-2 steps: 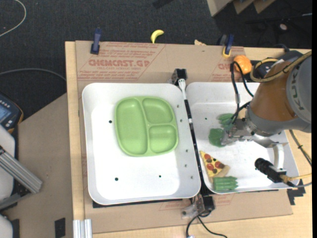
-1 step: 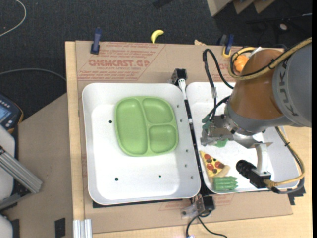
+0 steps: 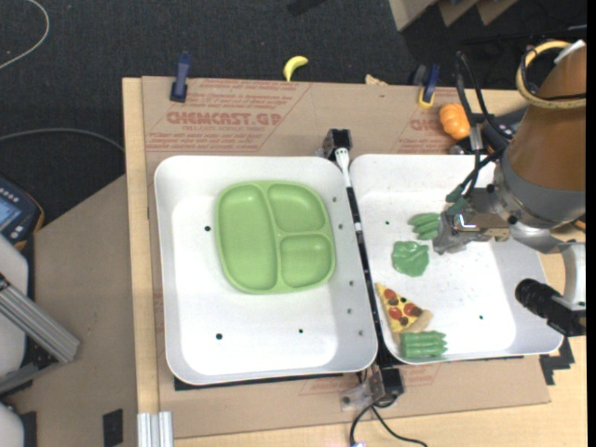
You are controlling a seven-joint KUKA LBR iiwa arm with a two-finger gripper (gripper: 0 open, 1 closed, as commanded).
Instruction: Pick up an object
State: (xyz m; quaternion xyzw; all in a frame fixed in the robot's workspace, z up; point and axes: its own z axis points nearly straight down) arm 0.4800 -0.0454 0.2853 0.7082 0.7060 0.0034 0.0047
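The right bin (image 3: 484, 329) holds several small toys. A round green piece (image 3: 410, 258) lies near the bin's middle left. A smaller green piece (image 3: 426, 223) lies just above it. At the front left corner are a pizza slice toy (image 3: 402, 311) and a ridged green piece (image 3: 424, 345). My gripper (image 3: 453, 232) hangs low over the bin, just right of the two upper green pieces. The wrist body hides its fingertips.
The left bin (image 3: 186, 324) holds a green divided plate (image 3: 276, 237). A black divider strip (image 3: 354, 240) runs between the bins. An orange toy (image 3: 453, 121) and a yellow banana toy (image 3: 295, 65) lie on the cardboard beyond the bins. Clamps (image 3: 180, 77) grip the board's far edge.
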